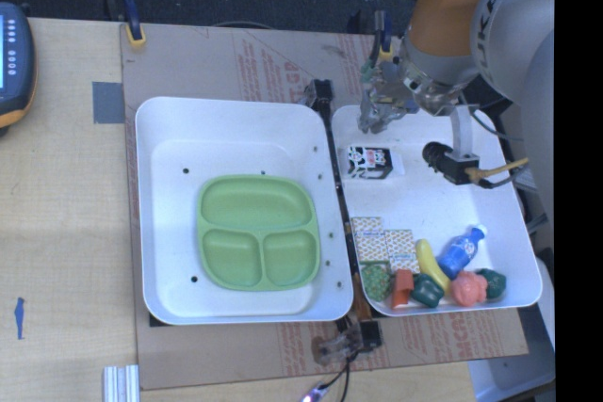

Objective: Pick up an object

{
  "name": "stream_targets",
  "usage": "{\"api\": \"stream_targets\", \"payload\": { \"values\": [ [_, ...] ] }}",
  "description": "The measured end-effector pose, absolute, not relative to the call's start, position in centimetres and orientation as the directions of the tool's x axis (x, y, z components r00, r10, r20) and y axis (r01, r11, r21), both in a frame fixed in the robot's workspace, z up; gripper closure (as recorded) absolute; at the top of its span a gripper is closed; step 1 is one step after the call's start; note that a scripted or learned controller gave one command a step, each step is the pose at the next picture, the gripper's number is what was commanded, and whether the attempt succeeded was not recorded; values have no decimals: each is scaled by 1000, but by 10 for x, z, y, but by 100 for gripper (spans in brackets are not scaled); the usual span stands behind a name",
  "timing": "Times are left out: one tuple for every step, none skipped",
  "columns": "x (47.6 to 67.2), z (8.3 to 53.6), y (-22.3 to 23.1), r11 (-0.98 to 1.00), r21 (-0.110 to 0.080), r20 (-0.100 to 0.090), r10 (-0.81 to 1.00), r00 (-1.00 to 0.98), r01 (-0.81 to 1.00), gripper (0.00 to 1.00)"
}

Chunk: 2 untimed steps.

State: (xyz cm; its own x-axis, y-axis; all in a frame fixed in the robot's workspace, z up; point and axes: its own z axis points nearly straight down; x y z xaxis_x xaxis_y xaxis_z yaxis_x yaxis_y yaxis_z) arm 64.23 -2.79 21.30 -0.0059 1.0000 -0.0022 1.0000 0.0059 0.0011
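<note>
My gripper (375, 120) hangs over the far left corner of the right bin (490, 212), just above and behind a small black-and-white carton (368, 161) lying flat on the bin floor. Nothing shows between its fingers. At the bin's near end lie a yellow banana (431, 263), a blue bottle (461, 251), a pink toy (469, 289), a dark green piece (427, 293), a red-and-white piece (402, 288), a green bumpy piece (376, 280) and a patterned flat packet (383, 245).
The left bin (165, 202) holds a green divided plate (257, 232). A black clamp (322, 94) sits at the far end between the bins. A dark device (14, 61) lies at the bench's far left. The arm's black cable fitting (454, 163) hangs over the right bin.
</note>
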Motion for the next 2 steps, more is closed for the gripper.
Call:
{"api": "stream_targets", "payload": {
  "values": [
    [641,226,-74,3,-1,-1,1000,-3,1000,100],
    [657,222,-30,6,0,-1,1000,-6,1000,100]
  ]
}}
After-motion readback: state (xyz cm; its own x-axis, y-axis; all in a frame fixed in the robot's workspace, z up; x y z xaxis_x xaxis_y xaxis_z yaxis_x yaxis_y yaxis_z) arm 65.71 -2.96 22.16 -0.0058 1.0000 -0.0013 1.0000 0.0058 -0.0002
